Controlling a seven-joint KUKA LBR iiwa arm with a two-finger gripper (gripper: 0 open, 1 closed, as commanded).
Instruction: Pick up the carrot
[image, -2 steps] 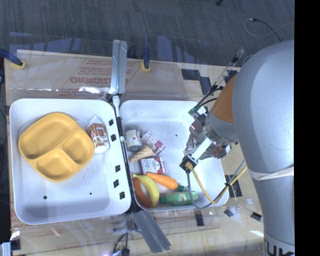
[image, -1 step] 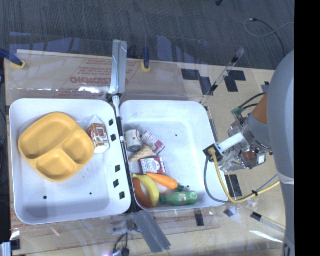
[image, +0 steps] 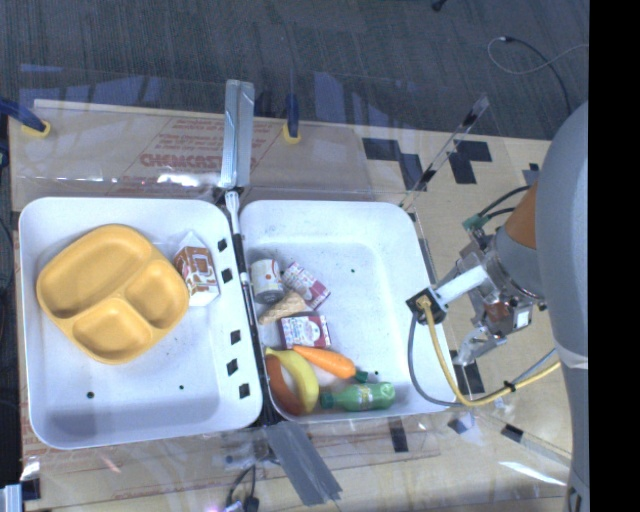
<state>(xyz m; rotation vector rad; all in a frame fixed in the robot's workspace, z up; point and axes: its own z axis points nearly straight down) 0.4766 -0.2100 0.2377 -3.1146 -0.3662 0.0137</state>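
Observation:
The carrot (image: 324, 361) is orange with a green stub at its right end. It lies in the right bin (image: 385, 240) near the front wall, pointing left to right. It rests against a yellow banana (image: 301, 376) on its left and a green bottle (image: 361, 397) just in front. The gripper (image: 494, 318) hangs off the bin's right side, above the bench, well to the right of the carrot. Cables and the wrist hide much of it.
The right bin also holds a small can (image: 265, 280), two red-and-white packets (image: 306, 284) (image: 305, 329) and a red-brown item (image: 279, 392) beside the banana. The left bin (image: 130, 410) carries a yellow divided plate (image: 112, 292) and a small carton (image: 197, 273). A yellow cable (image: 440, 370) loops beside the right bin.

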